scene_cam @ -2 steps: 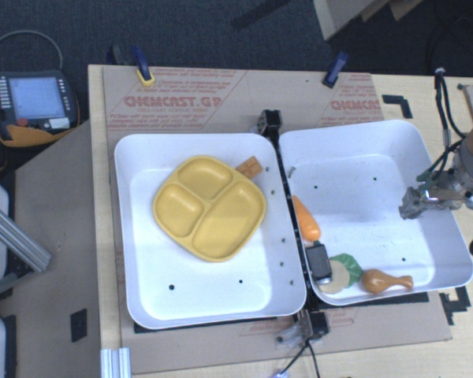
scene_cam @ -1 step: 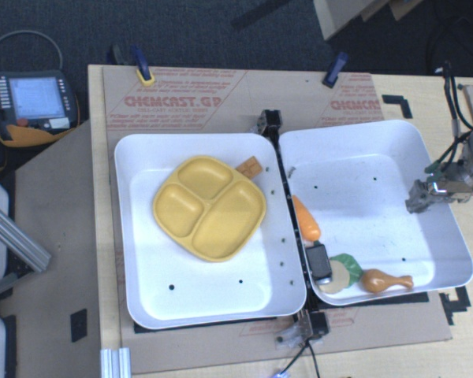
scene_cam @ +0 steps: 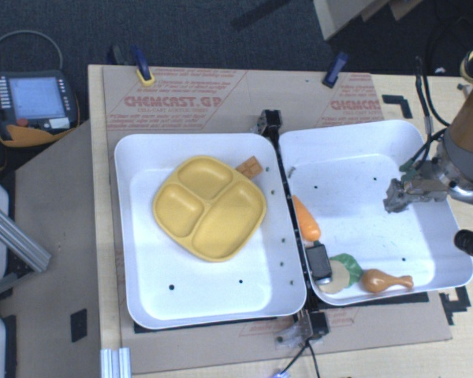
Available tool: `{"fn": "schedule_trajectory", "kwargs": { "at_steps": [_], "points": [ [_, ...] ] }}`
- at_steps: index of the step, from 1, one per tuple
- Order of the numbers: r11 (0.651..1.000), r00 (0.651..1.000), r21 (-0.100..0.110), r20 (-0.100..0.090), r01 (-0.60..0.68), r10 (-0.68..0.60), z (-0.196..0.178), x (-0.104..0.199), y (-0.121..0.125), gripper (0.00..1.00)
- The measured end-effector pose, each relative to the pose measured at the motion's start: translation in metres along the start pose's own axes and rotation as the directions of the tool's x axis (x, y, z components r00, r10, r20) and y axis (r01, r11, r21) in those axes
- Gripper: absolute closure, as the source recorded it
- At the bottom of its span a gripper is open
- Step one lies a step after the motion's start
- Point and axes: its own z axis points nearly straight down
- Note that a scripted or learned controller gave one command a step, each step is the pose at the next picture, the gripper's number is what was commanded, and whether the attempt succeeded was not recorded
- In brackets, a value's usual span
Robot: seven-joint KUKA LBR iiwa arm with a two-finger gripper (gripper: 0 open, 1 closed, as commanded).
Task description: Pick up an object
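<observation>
Two bins: you have a left bin (scene_cam: 134,235) and a right bin (scene_cam: 363,144), both shallow and white, set side by side on the worktop (scene_cam: 221,93) and meeting along a dark seam.
Left bin: you see a yellow divided plate (scene_cam: 210,208) with three compartments lying near the bin's middle, turned at an angle; a small brown block (scene_cam: 249,167) peeks out from behind its far right edge, touching or just beside it.
Right bin, near-left part: an orange carrot (scene_cam: 306,219) lies along the left wall, close to the seam. Just nearer to you sits a small black rectangular object (scene_cam: 318,261), and beside that a green and pale round piece (scene_cam: 340,272). A brown drumstick-shaped toy (scene_cam: 385,280) lies touching or just beside the green piece, near the bin's near wall.
Arm: it comes in from the right, grey, and reaches over the right bin.
End effector (scene_cam: 397,195): it sits over the right half of the right bin, above bare white floor, well apart from the carrot and the cluster of objects; nothing shows between its fingers (whether they stand apart or together you cannot tell from this angle).
Worktop: brown board with red lettering, blue clamps (scene_cam: 144,66) at its far edge.
</observation>
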Motion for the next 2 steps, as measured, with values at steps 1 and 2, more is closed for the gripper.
{"fn": "schedule_trajectory", "kwargs": {
  "at_steps": [1, 2],
  "points": [
    [1.0, 1.0, 0.001, 0.001, -0.004, 0.004, -0.005, 0.043, 0.0, 1.0],
    [1.0, 1.0, 0.003, 0.0, 0.0, 0.0, 0.007, 0.098, -0.004, 1.0]
  ]
}}
